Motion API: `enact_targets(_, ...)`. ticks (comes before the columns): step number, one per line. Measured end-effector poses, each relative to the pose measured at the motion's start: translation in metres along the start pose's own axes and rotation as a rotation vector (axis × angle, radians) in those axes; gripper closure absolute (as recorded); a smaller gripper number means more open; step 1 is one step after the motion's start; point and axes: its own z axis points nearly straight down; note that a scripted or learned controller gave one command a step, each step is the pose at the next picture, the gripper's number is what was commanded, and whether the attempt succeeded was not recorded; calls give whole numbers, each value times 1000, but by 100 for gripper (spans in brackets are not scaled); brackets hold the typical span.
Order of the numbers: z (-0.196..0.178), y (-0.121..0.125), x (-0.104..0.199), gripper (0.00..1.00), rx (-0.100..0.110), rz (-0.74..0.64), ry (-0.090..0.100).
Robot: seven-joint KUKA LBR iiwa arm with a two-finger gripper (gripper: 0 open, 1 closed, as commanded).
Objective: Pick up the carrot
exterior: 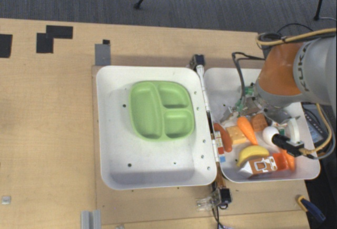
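Hand: the hand (246, 111) hangs low in the right bin, under the grey arm with its orange band (279, 70). Metal parts show at its tip, but I cannot tell how it is set.

Carrot: the carrot (246, 130) lies slantwise in the right bin, its upper end just below the hand. Whether the two touch I cannot tell. It appears to rest among the other things, not lifted.

Neighbours: a red sausage-like piece (225, 138) lies just left of the carrot. A banana (251, 153) lies below it, an orange bottle with a label (271, 165) beside the banana, and a white egg-like ball (270, 133) to the right.

Right bin: the right bin (226, 81) is crowded at its lower end, bare toward its top.

Left bin: the left bin (113, 117) holds a green divided plate (160, 109), well apart from the hand.

Surface: the wooden surface (47, 128) carries both bins.

Progress: as I judge it, the approach is made and the hand stands at the carrot. No grasp is shown. The closing and the lift are left.

Risk: the close neighbours could be caught or nudged.
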Motion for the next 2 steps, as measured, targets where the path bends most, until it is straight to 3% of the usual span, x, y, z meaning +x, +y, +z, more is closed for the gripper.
enact_targets(1,-11,2,1,100,-2,-3,1)
enact_targets(2,-97,-29,61,100,11,298,3)
